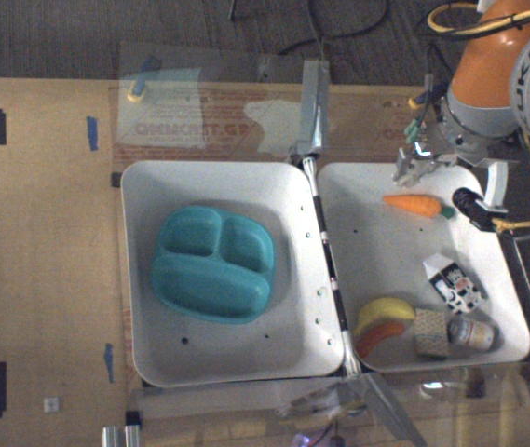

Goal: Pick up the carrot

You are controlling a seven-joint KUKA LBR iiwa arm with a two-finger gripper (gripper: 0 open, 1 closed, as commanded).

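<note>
- Lying near the far wall of the right shallow white bin (516,329), the small orange carrot with a green tip (414,205) is untouched.
- Just beyond it hangs the metal two-finger gripper (417,161); whether its jaws are spread cannot be told.
- A teal sectioned plastic tray (212,262) occupies the left bin (143,250).

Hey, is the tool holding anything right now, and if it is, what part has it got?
Nothing is held. The tool is above the far edge of the right bin, and the carrot lies on the bin floor just in front of it, apart from it.

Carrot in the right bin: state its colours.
Orange body with a small green tip at its right end; the carrot shows clearly in the camera view.
</note>
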